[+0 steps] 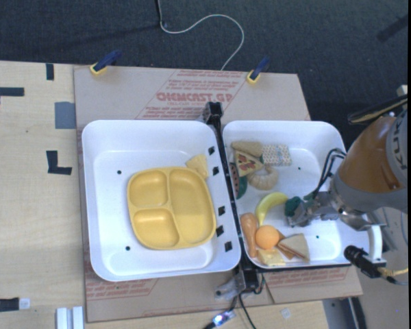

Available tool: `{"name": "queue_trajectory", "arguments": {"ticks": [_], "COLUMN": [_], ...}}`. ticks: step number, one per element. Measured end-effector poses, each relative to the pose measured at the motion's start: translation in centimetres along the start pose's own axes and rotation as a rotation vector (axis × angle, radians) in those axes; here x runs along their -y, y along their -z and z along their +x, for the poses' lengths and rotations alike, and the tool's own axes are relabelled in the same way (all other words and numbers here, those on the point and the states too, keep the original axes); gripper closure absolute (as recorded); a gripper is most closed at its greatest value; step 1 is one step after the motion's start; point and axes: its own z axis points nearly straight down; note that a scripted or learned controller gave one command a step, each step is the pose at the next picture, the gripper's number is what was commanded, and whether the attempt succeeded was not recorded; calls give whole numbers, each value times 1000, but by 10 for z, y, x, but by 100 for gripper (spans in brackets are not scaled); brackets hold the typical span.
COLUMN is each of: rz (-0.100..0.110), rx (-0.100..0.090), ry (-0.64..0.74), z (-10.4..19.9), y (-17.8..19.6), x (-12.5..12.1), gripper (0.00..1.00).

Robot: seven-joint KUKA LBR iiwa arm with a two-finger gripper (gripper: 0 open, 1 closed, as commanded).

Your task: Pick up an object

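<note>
Gripper (299,213) is seen low inside the right bin (314,132), near that bin's middle, with a dark green piece (292,203) at its tip; whether this piece is pinched cannot be told, and the gripper's state cannot be told either. The arm (370,163), grey with an orange band, is seen entering from the right over the bin's right wall.

Food toys are gathered along the left side of the right bin. A banana (269,203) is placed just left of the gripper. Below the banana an orange (267,238) is found, with a carrot (249,230) touching it on the left and a sandwich (294,247) just to its right. A yellow wedge (268,257) lies just under the orange. Higher up, a pizza slice (248,162) and a pale bagel (263,179) are seen, with a speckled block (277,155) beside them.

The left bin (103,139) holds a yellow tray (170,207) with three compartments, lying flat. A cheese wedge (197,164) is placed at the tray's upper right corner, touching it.

Both bins are set on cardboard (123,94), held by two clamps (105,62) at its far edge. A white cable (212,20) is looped behind them.
</note>
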Motion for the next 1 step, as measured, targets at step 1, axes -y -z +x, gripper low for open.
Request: {"name": "queue_trajectory", "arguments": {"ticks": [1], "rz": [0], "rx": [-2], "ry": [0], "z": [-4], "y": [44], "x": [-5], "gripper": [100]}}
